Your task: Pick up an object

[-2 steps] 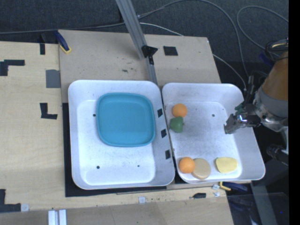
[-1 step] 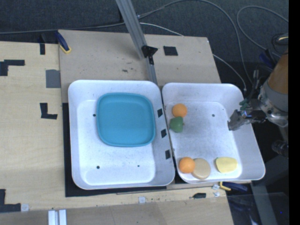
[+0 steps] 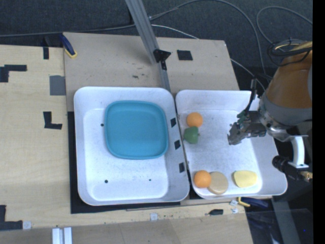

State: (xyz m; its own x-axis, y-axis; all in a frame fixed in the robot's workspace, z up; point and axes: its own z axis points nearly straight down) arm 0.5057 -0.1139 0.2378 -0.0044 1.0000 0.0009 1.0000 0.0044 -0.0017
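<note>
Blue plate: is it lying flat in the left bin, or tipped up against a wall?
Flat. The blue plate lies face up on the floor of the left bin, its whole rim visible, apart from the bin's walls.

**Nothing to read on this bench**

Standing over the two bins, I find no word, number, brand or sign that can be made out. The black patches on the wooden bench (image 3: 30, 85), out toward nine o'clock, are plain bits of tape with no lettering. The blue plate (image 3: 136, 129) in the left bin (image 3: 86, 136) carries no print, and the white walls of the right bin (image 3: 223, 98) are blank. The arm's orange band (image 3: 289, 80), at three o'clock, shows no marking that I can read. If small labels exist, they are too fine to tell.
</note>
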